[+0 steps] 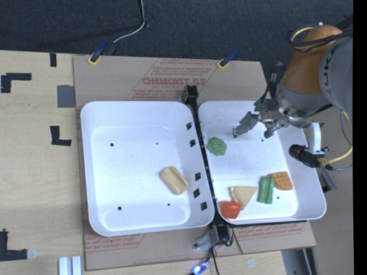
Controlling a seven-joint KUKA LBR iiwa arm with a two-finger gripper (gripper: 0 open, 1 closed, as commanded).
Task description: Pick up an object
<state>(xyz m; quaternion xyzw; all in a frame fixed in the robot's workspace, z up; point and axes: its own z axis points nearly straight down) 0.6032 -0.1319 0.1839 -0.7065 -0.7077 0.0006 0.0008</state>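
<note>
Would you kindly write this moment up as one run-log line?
gripper: open, above right bin, holding nothing | nearest: green broccoli piece | left bin: tan bread roll | pick: not yet done

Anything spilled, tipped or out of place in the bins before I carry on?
Nothing stands out. The bread roll lies alone in the left bin. The green broccoli piece, wedge, red piece, green stick and orange piece all sit inside the right bin. The gripper hangs open above it, holding nothing.
</note>
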